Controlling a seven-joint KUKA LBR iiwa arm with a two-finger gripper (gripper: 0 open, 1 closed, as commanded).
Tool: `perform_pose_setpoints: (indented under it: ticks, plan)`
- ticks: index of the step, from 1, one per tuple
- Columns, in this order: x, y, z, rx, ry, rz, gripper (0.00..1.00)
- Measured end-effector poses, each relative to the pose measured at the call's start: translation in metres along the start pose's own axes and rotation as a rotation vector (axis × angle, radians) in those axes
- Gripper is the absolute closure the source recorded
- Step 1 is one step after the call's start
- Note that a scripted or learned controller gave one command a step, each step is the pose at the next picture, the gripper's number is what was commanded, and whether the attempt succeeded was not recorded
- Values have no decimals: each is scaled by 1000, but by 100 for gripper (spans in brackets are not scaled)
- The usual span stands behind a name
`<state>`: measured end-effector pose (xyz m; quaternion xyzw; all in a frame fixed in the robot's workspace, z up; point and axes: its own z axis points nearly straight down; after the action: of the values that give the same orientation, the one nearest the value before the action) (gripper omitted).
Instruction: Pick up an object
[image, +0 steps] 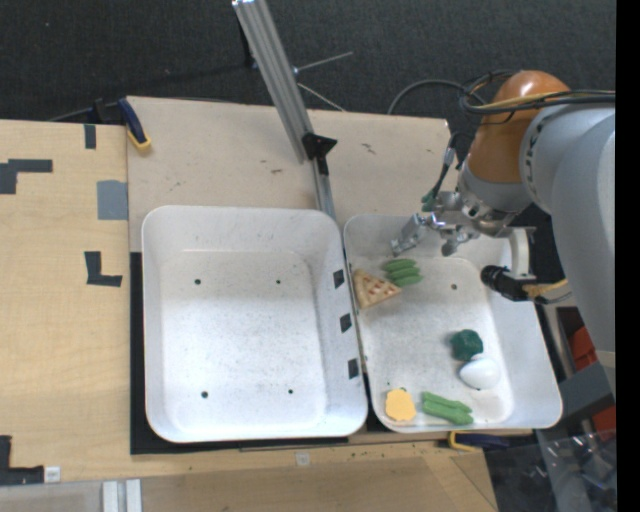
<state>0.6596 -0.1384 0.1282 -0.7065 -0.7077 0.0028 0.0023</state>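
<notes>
**Gripper over the far end of the right bin, nothing between its fingers**

Gripper (432, 232) hangs above the right bin (520, 330), near its far edge. Fingers look spread, nothing between them. Nearest target: green piece (402, 270), just below the fingertips. Waffle-patterned wedge (375, 290) touches it on the side toward the divider.

Risks, as judged:
- A descent slightly off could nudge the green piece into the wedge, or catch both.
- The low, rounded green piece may slip out on closing.
- Proximity to the bin's far wall could block one finger.

Near edge: dark green lump (466, 345), white ball (480, 373), yellow piece (400, 405), green pod (445, 407). Left bin (160, 300) alongside.
</notes>
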Motion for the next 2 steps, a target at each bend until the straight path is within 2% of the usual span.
perform_pose_setpoints:
  ticks: [1, 2]
  plan:
    - [1, 2, -14, -5, 0, -2, 100]
    - [-3, -3, -58, -11, 0, 1, 100]
